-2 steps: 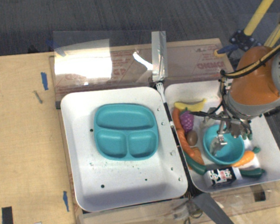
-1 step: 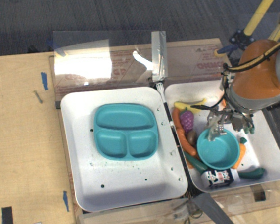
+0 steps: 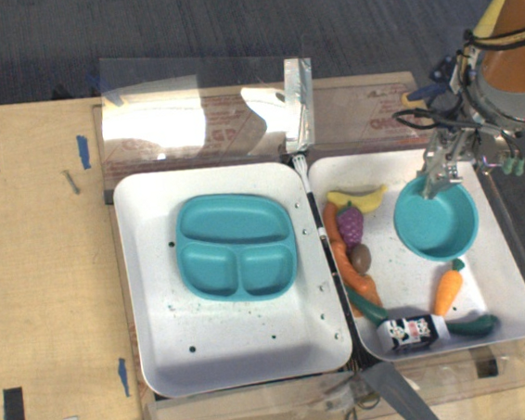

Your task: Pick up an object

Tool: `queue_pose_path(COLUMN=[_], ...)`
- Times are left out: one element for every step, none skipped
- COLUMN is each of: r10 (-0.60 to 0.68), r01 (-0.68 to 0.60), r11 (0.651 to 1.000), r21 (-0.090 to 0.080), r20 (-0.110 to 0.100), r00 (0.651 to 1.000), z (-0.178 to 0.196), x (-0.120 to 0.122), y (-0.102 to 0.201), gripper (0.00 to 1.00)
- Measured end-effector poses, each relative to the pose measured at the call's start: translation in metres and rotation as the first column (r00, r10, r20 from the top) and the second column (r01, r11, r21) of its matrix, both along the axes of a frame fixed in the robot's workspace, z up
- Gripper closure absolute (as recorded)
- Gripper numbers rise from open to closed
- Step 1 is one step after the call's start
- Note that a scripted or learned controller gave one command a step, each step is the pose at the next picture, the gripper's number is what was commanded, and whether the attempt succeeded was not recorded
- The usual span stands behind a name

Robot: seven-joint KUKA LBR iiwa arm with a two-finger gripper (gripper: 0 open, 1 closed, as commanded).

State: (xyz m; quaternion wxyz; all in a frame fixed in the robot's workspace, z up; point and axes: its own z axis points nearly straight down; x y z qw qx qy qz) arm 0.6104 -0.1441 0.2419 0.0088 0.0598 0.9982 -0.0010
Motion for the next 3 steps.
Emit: queue_pose_path(r10=[0.0, -0.046, -0.297], r01=[0.0, 0.046, 0.297], r11=[1.0, 0.999, 0.955], r21=[0.002, 0.005, 0.005], r20=[-0.009, -0.02, -0.007], r00=[1.0, 0.999, 0.955], z=[-0.005, -0.145, -0.151], x=[-0.002, -0.006, -0.019], y=[0.001, -0.005, -0.011], gripper=[0.0, 0.0, 0.0])
